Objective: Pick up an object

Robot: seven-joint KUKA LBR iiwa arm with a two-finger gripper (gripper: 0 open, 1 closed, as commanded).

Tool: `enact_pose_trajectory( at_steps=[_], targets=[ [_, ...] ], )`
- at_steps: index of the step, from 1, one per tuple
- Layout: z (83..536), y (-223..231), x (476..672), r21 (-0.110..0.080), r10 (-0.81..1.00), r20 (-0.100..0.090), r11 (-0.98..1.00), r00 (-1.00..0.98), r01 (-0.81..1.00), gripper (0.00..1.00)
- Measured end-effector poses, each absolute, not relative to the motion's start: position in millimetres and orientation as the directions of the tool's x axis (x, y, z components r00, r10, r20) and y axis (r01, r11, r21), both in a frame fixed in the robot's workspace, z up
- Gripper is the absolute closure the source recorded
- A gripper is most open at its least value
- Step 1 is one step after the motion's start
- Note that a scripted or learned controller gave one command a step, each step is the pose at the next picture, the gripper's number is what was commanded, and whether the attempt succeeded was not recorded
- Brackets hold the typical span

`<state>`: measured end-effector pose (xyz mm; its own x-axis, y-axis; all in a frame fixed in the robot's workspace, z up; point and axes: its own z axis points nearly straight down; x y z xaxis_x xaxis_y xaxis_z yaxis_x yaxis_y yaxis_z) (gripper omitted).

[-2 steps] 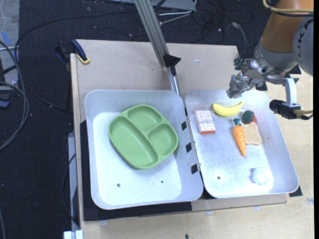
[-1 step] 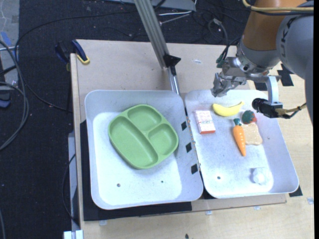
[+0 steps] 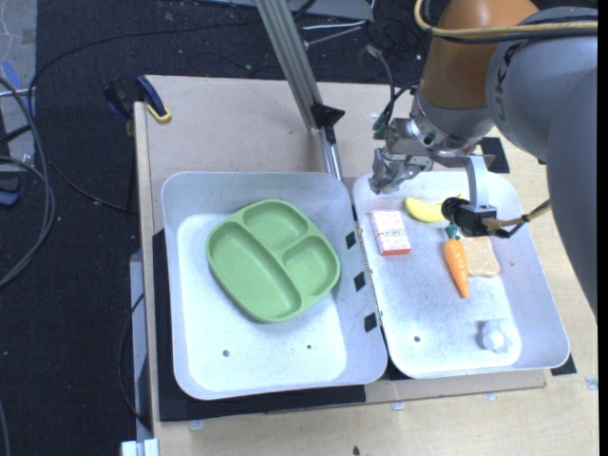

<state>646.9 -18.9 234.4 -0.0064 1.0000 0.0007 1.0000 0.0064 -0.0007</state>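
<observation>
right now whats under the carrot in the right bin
The carrot lies partly on a tan slice, apparently bread, with its tip on the right bin floor. The part of the slice beneath the carrot is covered, so its full outline cannot be seen.

Robotics lab, plywood bench (image 3: 237,131) with white bins (image 3: 190,350), loose cables (image 3: 57,74) on dark floor, metal strut (image 3: 285,41)

Grey arm (image 3: 546,74), orange band (image 3: 475,36), yellow cable looped above, metallic gripper (image 3: 391,174).
</observation>
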Motion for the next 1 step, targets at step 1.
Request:
enact_pose_trajectory(
  at_steps=[1],
  targets=[
    [234.6, 35.2, 631.9, -0.002, 1.000, 0.001, 0.007, -0.007, 1.000, 1.00]
  ],
)
